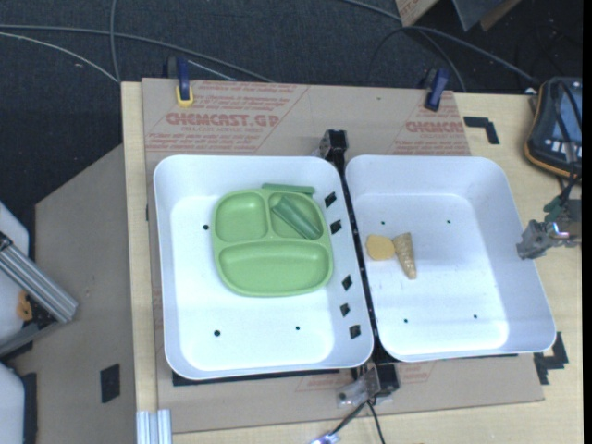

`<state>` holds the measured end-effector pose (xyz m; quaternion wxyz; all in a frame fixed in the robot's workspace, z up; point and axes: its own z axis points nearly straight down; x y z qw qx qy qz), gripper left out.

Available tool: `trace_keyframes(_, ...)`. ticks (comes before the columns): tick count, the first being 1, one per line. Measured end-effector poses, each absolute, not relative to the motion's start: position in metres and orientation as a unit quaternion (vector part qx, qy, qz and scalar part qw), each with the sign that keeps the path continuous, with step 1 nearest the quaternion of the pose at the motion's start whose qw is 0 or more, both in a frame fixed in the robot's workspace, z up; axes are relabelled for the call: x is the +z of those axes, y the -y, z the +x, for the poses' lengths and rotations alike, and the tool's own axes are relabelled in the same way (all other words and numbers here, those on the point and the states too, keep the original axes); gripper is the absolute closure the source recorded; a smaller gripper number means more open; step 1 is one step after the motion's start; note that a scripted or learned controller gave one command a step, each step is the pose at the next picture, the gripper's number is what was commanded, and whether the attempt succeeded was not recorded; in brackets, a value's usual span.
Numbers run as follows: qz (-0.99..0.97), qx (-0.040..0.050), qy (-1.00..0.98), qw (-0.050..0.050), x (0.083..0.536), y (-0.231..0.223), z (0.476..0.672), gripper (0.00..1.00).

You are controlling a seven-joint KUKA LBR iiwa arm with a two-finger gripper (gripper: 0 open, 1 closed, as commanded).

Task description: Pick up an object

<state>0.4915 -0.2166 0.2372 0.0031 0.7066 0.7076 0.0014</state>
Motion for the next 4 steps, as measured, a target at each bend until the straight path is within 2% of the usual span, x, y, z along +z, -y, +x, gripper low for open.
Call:
trace_keyframes(1, 0.707, 0.0008, -0.708, 0.002, 0.252, 0.217, 0.493, 1.0)
trace_keyframes(4, 0.705, 0.0015, -0.71, 0.001, 0.267, 0.073, 0.565, 1.0)
